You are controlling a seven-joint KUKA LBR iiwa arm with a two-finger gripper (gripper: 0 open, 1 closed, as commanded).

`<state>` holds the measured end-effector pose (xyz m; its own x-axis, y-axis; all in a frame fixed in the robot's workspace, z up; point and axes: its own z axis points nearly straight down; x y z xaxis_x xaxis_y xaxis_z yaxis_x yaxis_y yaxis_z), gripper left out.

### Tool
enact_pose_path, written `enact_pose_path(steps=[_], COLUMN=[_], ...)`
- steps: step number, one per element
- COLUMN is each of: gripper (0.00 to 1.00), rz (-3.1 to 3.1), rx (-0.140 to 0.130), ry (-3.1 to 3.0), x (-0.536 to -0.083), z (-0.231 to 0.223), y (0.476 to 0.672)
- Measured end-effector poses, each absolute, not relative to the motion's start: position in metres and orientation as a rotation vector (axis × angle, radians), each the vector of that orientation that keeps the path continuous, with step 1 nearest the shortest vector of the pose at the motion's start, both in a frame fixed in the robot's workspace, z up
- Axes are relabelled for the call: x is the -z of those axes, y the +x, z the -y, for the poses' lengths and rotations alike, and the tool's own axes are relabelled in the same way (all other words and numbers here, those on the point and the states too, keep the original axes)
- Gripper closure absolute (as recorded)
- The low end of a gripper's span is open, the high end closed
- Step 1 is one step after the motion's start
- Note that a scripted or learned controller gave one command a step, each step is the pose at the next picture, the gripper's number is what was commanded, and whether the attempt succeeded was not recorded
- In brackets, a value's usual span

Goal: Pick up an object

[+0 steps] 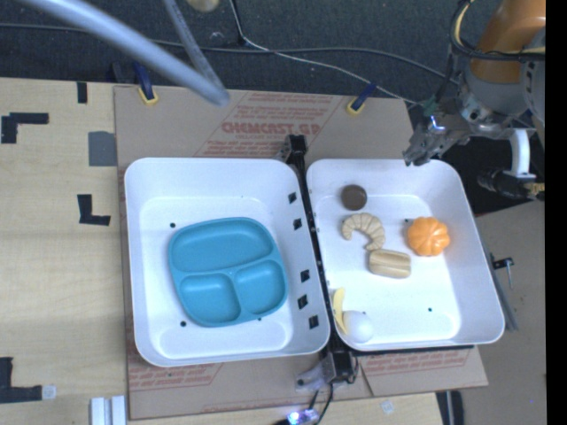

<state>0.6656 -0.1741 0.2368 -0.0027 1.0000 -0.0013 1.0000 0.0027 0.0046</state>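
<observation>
Above the right bin's [461, 237] far rim, our gripper [423, 151] hovers, grip state unclear, the 5 food items [390, 237] below untouched.

We are reading red lettering, apparently "CHEMCAST GP", printed upside down on the brown cardboard sheet [266, 118] lying beneath both bins; smaller red print there is staying illegible.

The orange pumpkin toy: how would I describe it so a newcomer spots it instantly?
Look in the right-hand white bin, toward its far right side. The pumpkin sits there, just right of the croissant and above the tan bread piece. It is the bin's single bright orange, ribbed, round item.
</observation>
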Motion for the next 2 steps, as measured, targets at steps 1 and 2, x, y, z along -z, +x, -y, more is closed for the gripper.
enact_pose_path(steps=[1,2], gripper=[1.00,1.00], rz=[-2.223,-2.227], rx=[0.000,0.002], ry=[2.219,2.218], x=[-0.255,-0.246], z=[0.174,0.131], y=[0.666,0.654])
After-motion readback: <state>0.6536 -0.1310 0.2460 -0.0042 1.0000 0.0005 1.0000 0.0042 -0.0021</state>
